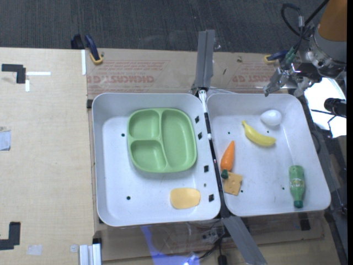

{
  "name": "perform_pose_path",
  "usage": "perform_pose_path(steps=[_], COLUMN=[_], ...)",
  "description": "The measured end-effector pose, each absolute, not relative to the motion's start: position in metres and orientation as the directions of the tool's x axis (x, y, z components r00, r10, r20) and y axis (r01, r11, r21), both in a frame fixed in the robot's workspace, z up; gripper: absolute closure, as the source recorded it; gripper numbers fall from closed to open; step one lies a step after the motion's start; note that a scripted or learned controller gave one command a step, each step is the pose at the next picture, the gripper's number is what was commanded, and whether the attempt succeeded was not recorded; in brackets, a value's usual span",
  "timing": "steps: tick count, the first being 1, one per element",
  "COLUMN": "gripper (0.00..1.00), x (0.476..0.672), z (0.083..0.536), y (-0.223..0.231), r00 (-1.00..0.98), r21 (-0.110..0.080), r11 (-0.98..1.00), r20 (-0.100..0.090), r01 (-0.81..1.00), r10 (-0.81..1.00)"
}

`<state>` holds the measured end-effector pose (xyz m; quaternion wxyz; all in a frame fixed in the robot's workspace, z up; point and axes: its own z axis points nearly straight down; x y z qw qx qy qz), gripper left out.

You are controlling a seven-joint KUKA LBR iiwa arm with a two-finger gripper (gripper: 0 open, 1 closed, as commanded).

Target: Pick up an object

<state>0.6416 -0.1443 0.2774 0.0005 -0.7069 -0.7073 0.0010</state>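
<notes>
Overhead, two white bins are seen side by side on the bench. The gripper [285, 79] is held at the upper right, over the far rim of the right bin [259, 200], below the orange-banded arm [335, 12]. Whether the gripper is spread or closed cannot be told, and nothing is seen held in it.

In the right bin, a white egg-shaped object [271, 117] is found near the far wall, with a yellow banana [257, 135] just beside it. An orange carrot [227, 156] is placed near the left wall, above a tan cracker [233, 184]. A green bottle [297, 185] is laid near the right wall.

In the left bin [110, 203], a green divided plate [162, 140] is set, and a yellow oval piece [185, 198] is seen nearer the front.
</notes>
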Motion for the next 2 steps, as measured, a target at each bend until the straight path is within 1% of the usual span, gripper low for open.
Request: perform_pose_path(steps=[1, 2], gripper=[0.00, 0.00], x=[0.614, 0.613], z=[0.171, 0.092], y=[-0.134, -0.109], r00=[-0.126, -0.183], r21=[-0.001, 0.000], r11=[0.126, 0.183], r20=[-0.001, -0.001], r01=[0.992, 0.983], r10=[0.992, 0.983])
